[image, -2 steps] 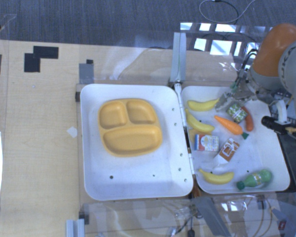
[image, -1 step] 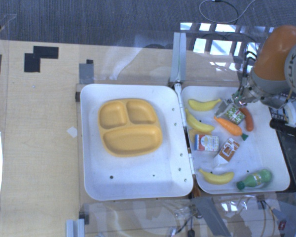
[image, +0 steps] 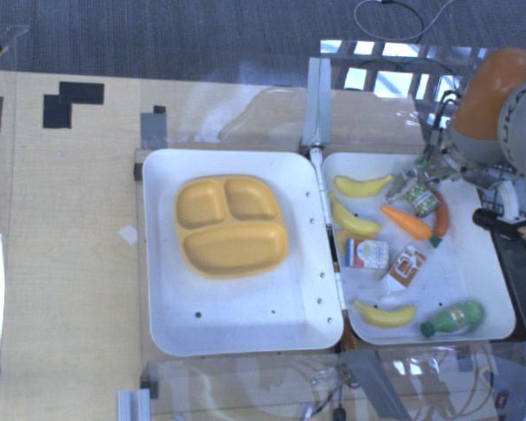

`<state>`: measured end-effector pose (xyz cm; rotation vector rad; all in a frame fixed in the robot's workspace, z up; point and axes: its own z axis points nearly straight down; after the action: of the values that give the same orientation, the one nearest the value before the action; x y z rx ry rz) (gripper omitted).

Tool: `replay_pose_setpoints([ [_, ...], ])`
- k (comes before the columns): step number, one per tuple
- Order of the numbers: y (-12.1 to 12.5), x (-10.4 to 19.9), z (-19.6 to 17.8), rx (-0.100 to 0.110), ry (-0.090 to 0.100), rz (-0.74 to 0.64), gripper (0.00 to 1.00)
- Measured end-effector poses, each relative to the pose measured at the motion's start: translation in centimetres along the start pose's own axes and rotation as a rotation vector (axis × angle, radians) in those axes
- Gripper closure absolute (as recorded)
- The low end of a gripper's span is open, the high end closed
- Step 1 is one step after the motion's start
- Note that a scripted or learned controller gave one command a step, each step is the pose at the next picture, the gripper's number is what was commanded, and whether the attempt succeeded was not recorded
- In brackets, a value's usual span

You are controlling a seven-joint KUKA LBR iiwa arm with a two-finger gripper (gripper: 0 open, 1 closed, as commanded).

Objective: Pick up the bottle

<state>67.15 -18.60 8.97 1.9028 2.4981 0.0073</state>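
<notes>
From above, the left white bin [image: 162,261] holds a yellow plastic tray with three compartments [image: 231,224], lying near its upper middle. The right white bin [image: 500,310] carries the clutter: three yellow bananas, one at the upper left [image: 361,185], one just below it [image: 354,221] and one near the front edge [image: 384,314]; an orange carrot [image: 407,222]; a small white carton with blue and red print [image: 367,253]; and a white and brown sachet [image: 406,266]. The green plastic bottle with a pale label [image: 454,318] lies on its side in the front right corner of this bin. The grey two-finger gripper [image: 423,181] sits low over the bin's back part, beside a green packet [image: 422,200] and a red pepper [image: 441,216], well apart from the bottle. Whether it is wide or narrow, I cannot tell.
</notes>
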Motion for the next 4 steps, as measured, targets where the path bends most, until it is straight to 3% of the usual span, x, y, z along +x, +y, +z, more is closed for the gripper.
replay_pose_setpoints([
  [1, 0.4, -0.1, -1.4, -0.014, -0.010, -0.005, 1.00],
  [2, -0.5, -1.8, -20.7, -0.006, -0.008, -0.154, 1.00],
  [3, -6.0, -0.3, -18.8, -0.002, -0.006, -0.320, 1.00],
  [4, -7.4, 5.8, -26.5, -0.004, -0.008, -0.561, 1.00],
])
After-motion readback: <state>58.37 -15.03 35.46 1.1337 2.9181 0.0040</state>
